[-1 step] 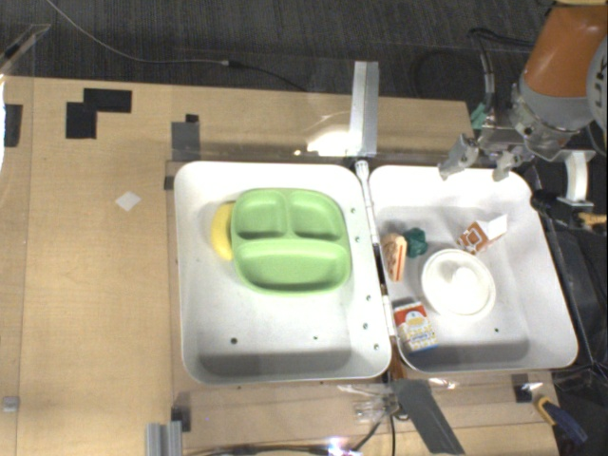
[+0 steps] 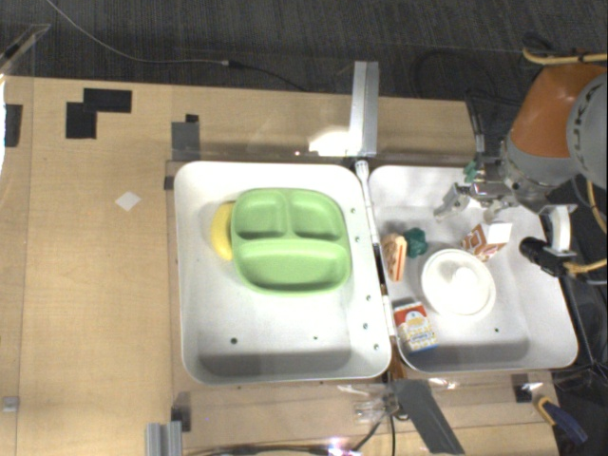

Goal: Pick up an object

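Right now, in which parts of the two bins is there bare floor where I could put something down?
Left bin: a wide bare strip in front of the green divided plate. Right bin: bare floor behind the white bowl, near the divider, and at the front right corner. It is crowded between the hot dog toy, green object, bowl, red box and small carton.

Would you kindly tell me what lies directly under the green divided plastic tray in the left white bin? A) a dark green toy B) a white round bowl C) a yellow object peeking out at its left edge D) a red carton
C: a yellow object shows from beneath the left edge of the green divided plastic tray in the left white bin.
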`<state>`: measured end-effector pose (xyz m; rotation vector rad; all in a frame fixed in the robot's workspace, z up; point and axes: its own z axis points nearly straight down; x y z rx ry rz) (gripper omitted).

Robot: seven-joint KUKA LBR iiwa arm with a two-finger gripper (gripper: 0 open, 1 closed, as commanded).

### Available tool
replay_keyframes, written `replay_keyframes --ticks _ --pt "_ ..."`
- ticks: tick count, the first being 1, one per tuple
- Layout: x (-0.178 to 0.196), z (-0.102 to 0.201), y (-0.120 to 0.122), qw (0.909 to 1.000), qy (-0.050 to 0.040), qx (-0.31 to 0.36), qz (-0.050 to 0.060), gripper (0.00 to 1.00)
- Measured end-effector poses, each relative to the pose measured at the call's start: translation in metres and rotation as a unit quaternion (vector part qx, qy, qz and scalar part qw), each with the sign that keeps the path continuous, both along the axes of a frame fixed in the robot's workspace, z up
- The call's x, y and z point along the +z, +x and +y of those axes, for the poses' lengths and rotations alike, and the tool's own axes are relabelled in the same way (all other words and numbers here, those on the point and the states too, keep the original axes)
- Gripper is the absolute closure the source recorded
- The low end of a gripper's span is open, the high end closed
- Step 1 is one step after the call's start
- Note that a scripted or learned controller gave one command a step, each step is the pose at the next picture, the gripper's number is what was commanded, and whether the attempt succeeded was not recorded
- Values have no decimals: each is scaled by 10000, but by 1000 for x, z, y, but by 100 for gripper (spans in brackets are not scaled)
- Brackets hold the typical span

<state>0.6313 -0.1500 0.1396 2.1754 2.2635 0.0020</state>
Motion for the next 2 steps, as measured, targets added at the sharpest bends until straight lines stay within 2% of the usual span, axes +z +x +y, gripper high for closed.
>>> replay_keyframes --ticks 1,2 --pt "-53 -35 -16 9977 -9 673 -18 0" --pt "-52 14 40 9980 -5 636 -25 0"
